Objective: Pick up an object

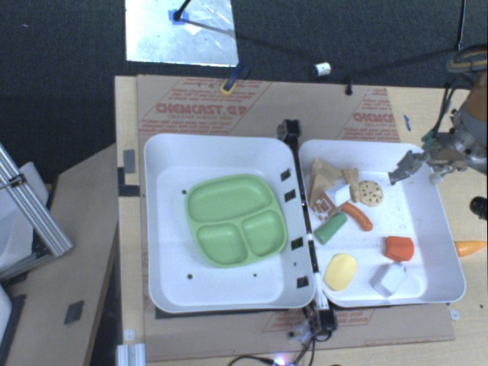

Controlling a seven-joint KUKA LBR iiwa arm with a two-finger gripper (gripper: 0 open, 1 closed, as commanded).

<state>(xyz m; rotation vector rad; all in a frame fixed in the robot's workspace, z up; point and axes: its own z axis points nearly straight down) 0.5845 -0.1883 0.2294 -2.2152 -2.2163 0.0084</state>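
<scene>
The right bin [435, 204] holds several small items: a chocolate-chip cookie [370, 193], an orange sausage shape [357, 216], a green cylinder [330, 228], a yellow lemon shape [340, 271], a red-orange block [399, 248], a pale grey block [387, 279] and tan bread pieces [325, 175]. My gripper [418, 174] hovers over that bin's far right corner, to the right of the cookie. Its fingers stand open and apart from every item, with nothing between them.
The left bin [164, 204] carries a green divided plate [232, 219]. A black hinge strip [299, 204] runs between the two bins. An orange carrot-like piece [469, 246] lies outside the right bin on the bench. A silver sheet [181, 21] lies beyond the bench.
</scene>
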